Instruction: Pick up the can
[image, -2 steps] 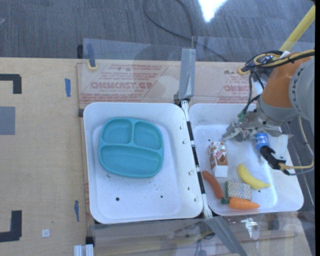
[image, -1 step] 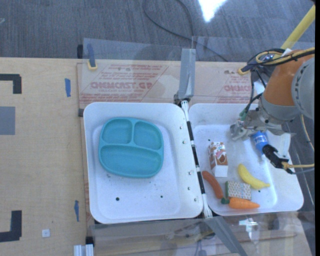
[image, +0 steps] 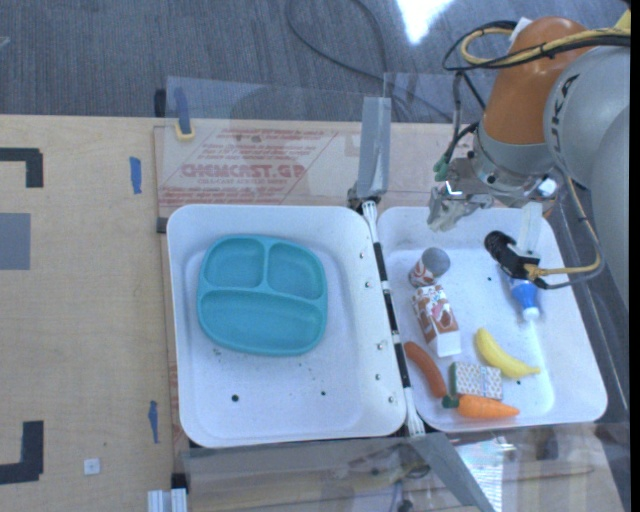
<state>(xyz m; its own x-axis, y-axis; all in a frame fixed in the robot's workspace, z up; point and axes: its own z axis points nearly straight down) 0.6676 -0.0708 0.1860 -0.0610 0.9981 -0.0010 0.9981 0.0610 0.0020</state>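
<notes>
Camera view: gripper hung short of the can, with no hold on it.

The can lay in the right bin, just past the far end of the white carton, touching it or nearly so, and tipped so that its grey end faced up. The gripper hovered farther back from the carton, apart from the can. How wide it stood open could not be told, though nothing showed in its hold. I judged the can small, stiff and probably light, with a smooth metal wall that could slip or roll if nudged off-centre. The best hold looked to be across the middle of its round body, on the two sides clear of the carton, since the carton crowded its near end.
</notes>
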